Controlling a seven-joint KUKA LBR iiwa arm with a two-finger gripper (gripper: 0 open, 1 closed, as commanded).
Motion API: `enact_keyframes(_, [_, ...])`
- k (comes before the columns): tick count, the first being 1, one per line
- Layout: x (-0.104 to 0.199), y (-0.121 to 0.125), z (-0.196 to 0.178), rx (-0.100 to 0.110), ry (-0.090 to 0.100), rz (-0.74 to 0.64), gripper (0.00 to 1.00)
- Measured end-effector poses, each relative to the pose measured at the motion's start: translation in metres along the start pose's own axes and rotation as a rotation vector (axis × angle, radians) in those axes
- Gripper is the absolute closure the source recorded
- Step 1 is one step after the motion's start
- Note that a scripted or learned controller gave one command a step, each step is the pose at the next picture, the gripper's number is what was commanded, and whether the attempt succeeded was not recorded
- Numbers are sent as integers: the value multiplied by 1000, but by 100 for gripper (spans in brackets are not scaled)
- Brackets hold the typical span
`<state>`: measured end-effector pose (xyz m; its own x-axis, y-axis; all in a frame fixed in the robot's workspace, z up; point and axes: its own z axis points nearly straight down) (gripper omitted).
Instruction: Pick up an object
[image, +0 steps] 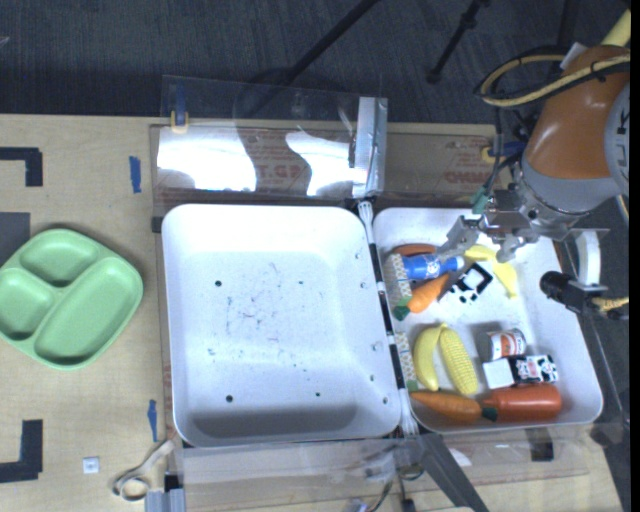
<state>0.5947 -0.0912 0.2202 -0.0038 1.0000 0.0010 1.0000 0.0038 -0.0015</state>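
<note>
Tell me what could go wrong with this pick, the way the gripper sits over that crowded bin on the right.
1. The gripper hovers over the far end of the right bin, where a blue bottle, a small carrot and a yellow piece lie packed together; it may pinch two things, or push one aside.
2. That cluster lies near the bin's far wall, so a finger could perhaps catch the wall on the way down.

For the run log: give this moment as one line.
gripper: over right bin, upper end | nearest: blue bottle, banana | left bin: bare
</note>
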Motion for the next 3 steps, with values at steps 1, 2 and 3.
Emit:
enact_keyframes(1, [-18, 11, 100, -27, -9, -201, 0])
enact_keyframes(2, [-12, 64, 135, 4, 2, -241, 0])
enact_keyframes(3, [-103, 18, 83, -2, -1, -338, 0])
